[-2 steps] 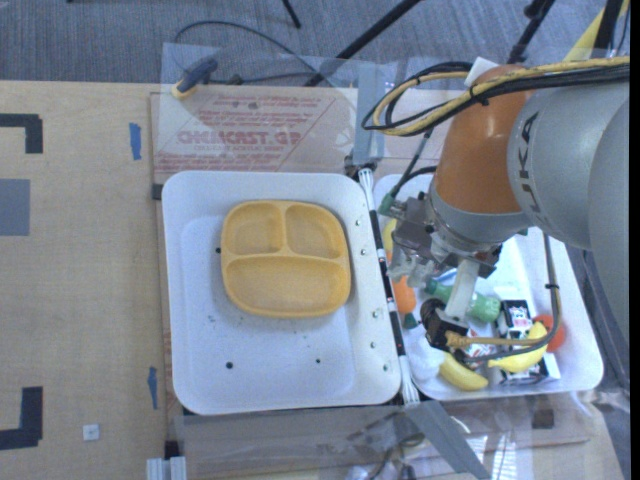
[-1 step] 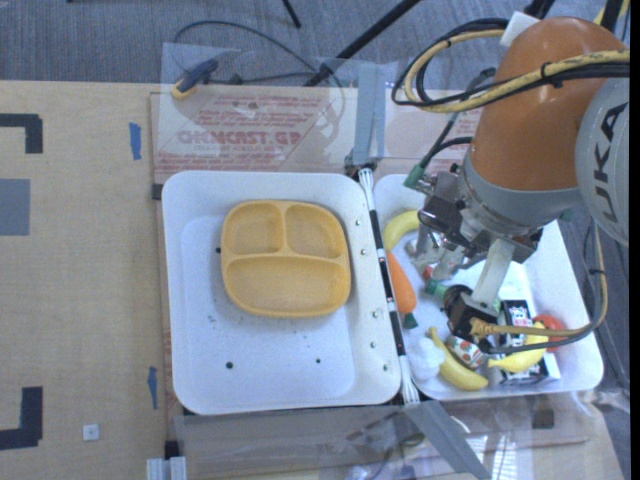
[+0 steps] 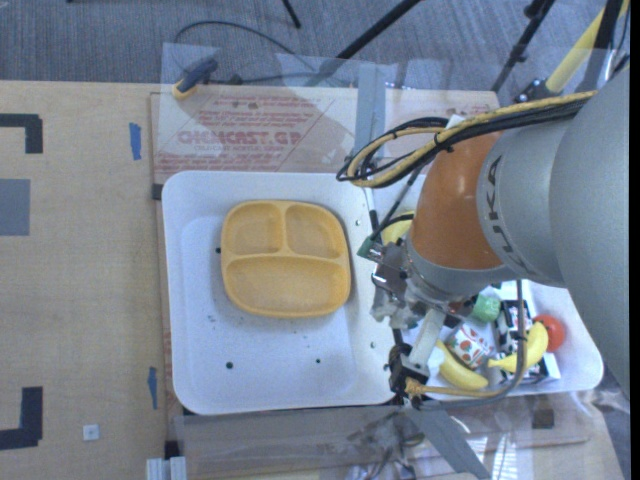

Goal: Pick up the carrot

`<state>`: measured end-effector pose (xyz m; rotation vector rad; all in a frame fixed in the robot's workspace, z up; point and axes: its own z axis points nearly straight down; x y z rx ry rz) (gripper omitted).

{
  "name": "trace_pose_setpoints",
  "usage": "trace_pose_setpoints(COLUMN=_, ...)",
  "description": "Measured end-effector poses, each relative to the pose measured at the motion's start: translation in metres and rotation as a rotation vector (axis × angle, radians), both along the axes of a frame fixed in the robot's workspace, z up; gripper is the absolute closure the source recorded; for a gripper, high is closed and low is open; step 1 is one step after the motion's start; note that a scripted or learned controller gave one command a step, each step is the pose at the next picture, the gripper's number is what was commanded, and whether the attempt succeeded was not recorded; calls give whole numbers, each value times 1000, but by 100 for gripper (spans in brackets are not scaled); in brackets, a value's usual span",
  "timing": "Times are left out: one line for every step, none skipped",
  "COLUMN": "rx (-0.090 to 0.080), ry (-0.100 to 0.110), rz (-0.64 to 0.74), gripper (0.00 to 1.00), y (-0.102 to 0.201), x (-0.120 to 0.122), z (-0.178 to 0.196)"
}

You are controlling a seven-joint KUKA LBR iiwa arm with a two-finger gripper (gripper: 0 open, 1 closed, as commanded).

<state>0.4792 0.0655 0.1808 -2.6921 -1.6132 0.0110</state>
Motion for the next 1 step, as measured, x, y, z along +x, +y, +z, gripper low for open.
trace_pose_setpoints(rx=-2, ry=-1, rz=-80, gripper=100, y=-5, x=42, z=83)
